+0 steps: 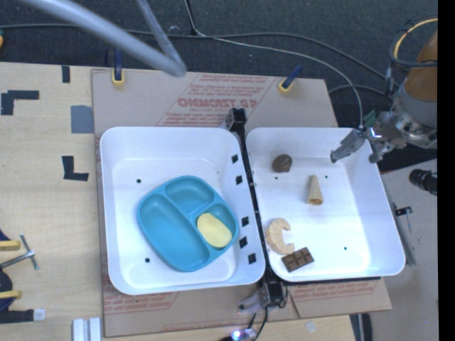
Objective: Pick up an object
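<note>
Several small objects lie in the right bin [370, 258]: a brown round lump [282, 163] near the back, a tan cone [314, 190] in the middle, a pale croissant-shaped piece [279, 236] and a brown chocolate bar [297, 260] at the front left. My gripper [358, 150] hangs over the bin's back right corner, to the right of the cone and the brown lump and apart from both. Its fingers [343, 151] are spread open with nothing between them.
The left bin [117, 190] holds a blue divided plate [170, 222] with a yellow lump [215, 229] in one compartment. A black divider [245, 190] separates the bins. Cables run behind the bench, and a grey pole [92, 20] crosses the top left.
</note>
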Robot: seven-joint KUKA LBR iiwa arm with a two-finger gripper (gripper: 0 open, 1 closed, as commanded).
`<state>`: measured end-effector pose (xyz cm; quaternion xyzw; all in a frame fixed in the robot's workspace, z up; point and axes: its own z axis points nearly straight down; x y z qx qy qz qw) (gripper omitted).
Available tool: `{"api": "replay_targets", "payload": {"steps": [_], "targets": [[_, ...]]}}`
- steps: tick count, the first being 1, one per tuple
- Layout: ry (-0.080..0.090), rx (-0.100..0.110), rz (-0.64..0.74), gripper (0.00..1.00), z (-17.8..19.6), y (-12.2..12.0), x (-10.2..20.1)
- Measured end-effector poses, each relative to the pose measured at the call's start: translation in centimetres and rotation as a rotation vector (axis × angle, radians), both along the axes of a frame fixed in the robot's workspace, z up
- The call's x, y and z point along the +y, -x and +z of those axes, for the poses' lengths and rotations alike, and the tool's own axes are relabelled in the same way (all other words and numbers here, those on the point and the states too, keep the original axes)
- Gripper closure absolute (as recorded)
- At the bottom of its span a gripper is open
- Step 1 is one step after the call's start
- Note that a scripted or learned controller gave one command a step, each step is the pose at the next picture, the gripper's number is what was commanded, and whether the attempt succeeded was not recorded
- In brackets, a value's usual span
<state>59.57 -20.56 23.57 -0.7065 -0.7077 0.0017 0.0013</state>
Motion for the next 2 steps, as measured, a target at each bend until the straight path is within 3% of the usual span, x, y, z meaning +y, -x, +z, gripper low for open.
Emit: {"api": "replay_targets", "payload": {"steps": [2], "targets": [[0.000, 0.000, 0.001, 0.00, -11.7, -1.2, 0.8]]}}
